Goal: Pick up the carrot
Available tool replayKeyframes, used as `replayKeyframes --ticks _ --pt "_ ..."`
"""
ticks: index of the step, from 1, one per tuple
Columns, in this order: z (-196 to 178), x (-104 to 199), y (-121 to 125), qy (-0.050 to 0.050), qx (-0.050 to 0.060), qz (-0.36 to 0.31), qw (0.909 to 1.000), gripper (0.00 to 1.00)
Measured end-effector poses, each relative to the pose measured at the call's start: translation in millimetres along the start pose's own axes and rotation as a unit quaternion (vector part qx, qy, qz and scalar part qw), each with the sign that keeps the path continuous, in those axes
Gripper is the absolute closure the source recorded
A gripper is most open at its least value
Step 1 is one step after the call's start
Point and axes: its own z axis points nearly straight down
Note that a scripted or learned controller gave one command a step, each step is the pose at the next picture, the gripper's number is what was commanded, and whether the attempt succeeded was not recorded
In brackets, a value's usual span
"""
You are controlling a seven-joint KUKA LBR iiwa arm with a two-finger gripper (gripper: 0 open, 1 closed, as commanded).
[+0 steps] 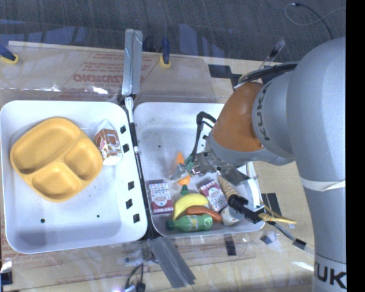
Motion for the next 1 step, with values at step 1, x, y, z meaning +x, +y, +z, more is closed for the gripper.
replayKeyframes --ticks 1 --pt "-90.6 72.4 86.0 0.001 0.000 0.048 0.9988 1.00"
